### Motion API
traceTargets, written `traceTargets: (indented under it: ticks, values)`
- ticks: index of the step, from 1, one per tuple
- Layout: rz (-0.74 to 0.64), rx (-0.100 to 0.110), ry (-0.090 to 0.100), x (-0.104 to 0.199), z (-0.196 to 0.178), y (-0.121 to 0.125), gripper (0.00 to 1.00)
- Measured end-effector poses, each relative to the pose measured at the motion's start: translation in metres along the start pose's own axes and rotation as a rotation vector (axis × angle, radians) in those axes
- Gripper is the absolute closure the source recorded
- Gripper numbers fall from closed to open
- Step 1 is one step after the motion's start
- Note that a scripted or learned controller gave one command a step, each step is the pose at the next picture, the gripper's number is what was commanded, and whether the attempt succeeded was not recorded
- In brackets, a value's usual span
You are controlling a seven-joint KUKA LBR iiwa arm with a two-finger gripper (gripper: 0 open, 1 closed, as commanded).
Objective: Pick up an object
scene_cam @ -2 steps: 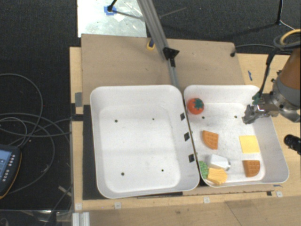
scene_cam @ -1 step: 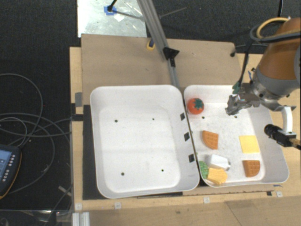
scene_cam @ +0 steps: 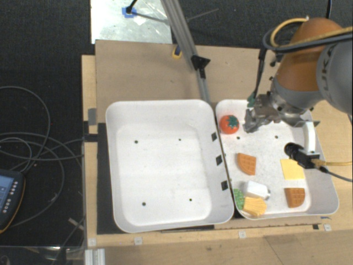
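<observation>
Gripper (scene_cam: 250,127) beside one tomato (scene_cam: 229,123) (two orange wedges (scene_cam: 247,163) nearby).

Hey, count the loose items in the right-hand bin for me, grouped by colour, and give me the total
Red: 1, the tomato
Orange: 2, the upper wedge and the lower block
Yellow: 2, the flat block and the wedge
White: 1, the white piece
Green: 1, the green piece
Total: 7
</observation>
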State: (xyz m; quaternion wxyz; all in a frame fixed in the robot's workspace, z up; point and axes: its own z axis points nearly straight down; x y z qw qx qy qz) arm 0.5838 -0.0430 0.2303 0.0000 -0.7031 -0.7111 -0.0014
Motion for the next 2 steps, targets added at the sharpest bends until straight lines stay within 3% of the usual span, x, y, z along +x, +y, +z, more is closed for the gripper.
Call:
traceTargets:
  ticks: [2]
  values:
    - [0.0,-0.001,0.0,0.107,0.013,0.027,1.0]
